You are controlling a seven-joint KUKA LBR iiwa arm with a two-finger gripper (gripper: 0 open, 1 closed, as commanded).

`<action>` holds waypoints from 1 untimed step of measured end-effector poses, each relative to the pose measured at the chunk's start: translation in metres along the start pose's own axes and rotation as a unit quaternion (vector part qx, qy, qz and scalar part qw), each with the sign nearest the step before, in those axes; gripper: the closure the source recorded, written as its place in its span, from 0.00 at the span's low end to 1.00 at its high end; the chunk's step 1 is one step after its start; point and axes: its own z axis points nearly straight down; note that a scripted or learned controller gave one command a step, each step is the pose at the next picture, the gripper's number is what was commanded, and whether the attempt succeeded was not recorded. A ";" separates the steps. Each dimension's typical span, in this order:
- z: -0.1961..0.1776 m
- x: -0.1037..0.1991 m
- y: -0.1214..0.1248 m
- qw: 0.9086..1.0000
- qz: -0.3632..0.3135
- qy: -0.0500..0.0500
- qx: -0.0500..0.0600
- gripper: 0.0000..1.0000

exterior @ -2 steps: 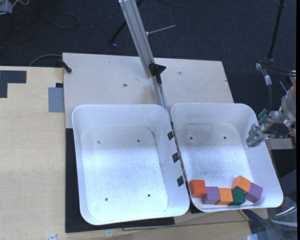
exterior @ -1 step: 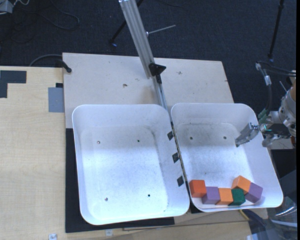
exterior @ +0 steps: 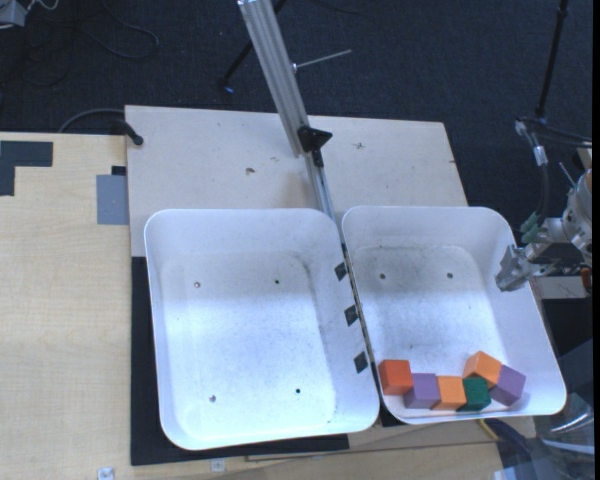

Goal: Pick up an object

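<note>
Several small blocks lie clustered in the near corner of the right bin [exterior: 430, 238]: an orange block [exterior: 395, 375], a purple block [exterior: 421, 389], a second orange block [exterior: 450, 391], a green block [exterior: 474, 393], a third orange block [exterior: 483, 367] and another purple block [exterior: 508, 383]. My gripper [exterior: 515, 266] hangs at the right bin's right rim, well behind the blocks and apart from them. Nothing shows in its grasp.
The left bin [exterior: 240, 318] sits beside the right one, joined by a divider with black clips [exterior: 350, 314]. A slanted aluminium rail [exterior: 280, 73] rises behind the bins. A wooden bench top [exterior: 50, 298] lies to the left.
</note>
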 end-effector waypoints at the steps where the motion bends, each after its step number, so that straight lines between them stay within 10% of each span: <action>1: 0.000 0.000 0.000 1.000 0.000 0.000 0.001 0.00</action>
